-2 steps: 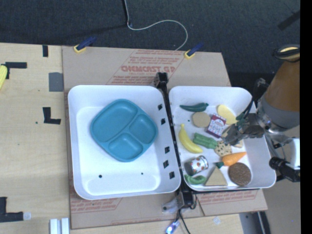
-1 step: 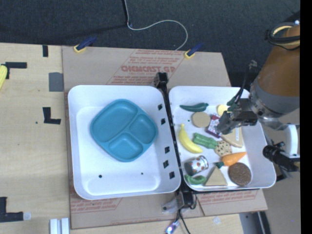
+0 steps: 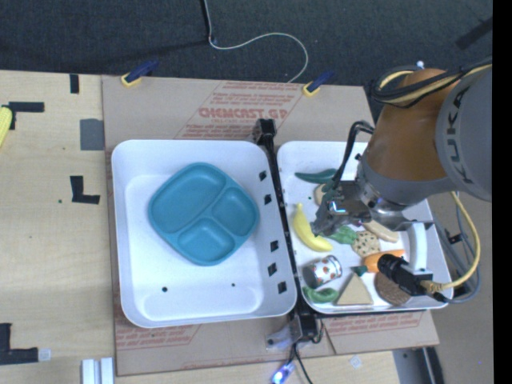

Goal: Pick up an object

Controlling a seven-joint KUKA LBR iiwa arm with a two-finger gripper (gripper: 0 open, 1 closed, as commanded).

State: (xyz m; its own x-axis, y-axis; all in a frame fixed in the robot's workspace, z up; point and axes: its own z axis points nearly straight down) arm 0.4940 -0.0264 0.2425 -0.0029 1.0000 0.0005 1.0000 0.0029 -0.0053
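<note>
Beside the banana (image 3: 308,230), claw (image 3: 330,217) crowds toys.

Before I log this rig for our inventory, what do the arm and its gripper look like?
The arm is grey and bulky, with a broad orange band above the wrist and "KUKA" lettering on its side. Black and yellow cables loop around the band and down its right side. The gripper is small, dark metal.

Even, fairly bright overhead light with soft, faint shadows. The left white bin (image 3: 128,214) glares slightly, nearly washed out along its rim. The dark floor at the top looks grainy. Overall sharpness is modest; small items in the right bin (image 3: 300,154) appear blurred.
</note>
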